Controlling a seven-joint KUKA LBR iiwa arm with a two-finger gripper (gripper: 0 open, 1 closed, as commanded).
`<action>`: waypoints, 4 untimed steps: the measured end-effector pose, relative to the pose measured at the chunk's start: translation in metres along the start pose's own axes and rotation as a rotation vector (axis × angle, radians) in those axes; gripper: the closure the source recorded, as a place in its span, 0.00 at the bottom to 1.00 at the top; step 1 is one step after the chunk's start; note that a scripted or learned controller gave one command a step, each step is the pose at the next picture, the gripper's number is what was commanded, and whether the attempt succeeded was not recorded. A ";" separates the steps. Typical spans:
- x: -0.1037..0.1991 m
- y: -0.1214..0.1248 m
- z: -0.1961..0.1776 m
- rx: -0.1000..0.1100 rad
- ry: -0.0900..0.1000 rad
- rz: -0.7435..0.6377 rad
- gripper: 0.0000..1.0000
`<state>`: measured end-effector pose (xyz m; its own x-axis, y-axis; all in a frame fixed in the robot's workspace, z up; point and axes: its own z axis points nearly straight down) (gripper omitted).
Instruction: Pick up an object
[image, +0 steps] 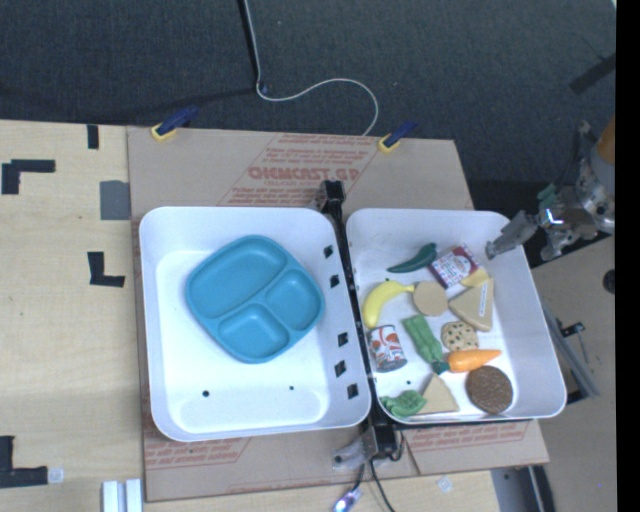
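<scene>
The right bin (525, 300) holds several toy foods. Among them are a yellow banana (384, 298), a dark green chili (412, 260), a red packet (452, 266), a cheese wedge (479, 300), a speckled cookie (458, 335), an orange carrot (472, 359), a brown round patty (489, 389) and a red-and-white can (388, 347). My gripper (507, 240) hangs over the bin's far right corner, just right of the red packet and apart from every item. Nothing shows in it.
The left bin (160, 300) carries a blue divided plate (256, 297). A green pod (425, 340), a lettuce leaf (403, 404) and a tan triangle slice (438, 395) lie near the right bin's front. A white cable (300, 95) loops behind the bins.
</scene>
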<state>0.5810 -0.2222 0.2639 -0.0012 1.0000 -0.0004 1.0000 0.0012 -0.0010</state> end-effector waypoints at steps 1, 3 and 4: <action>0.018 -0.038 -0.169 -0.019 -0.006 -0.002 0.00; -0.003 -0.100 -0.278 -0.012 -0.005 0.004 1.00; 0.080 -0.097 -0.271 -0.002 0.001 -0.008 1.00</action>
<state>0.4845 -0.1425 0.5352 -0.0090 1.0000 0.0007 1.0000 0.0090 0.0010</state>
